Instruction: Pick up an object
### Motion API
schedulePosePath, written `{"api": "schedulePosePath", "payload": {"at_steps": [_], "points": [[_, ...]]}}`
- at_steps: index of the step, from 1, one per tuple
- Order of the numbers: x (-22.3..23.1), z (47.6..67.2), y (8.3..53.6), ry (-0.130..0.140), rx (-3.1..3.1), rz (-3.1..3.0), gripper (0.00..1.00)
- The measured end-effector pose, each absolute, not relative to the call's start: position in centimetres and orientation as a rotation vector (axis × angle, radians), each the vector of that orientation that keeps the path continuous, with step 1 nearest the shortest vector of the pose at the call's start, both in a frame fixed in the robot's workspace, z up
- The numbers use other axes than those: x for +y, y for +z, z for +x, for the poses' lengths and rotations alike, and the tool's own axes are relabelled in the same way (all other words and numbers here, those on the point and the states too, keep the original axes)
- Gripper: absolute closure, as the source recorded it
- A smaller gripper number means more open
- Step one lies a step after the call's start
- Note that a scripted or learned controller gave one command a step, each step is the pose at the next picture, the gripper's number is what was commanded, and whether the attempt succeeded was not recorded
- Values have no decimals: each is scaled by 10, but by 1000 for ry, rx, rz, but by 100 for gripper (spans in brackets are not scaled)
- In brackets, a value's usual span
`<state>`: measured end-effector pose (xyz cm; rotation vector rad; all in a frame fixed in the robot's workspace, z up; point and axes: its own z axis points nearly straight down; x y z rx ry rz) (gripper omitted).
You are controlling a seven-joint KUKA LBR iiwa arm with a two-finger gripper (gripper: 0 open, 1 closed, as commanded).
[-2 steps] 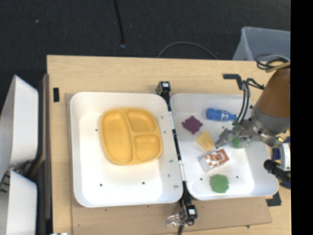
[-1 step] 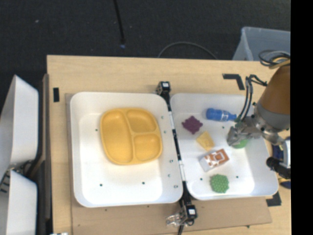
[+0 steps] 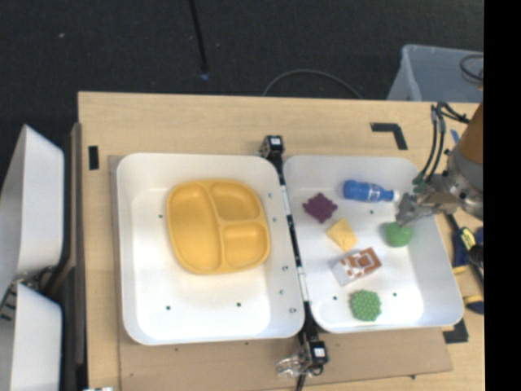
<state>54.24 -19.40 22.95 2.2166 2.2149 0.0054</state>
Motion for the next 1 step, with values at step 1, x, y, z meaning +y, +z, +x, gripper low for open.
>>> {"api": "schedulePosePath", "payload": {"at_steps": [1], "points": [[-191, 548, 275, 4, 2222, 2213, 100]]}}
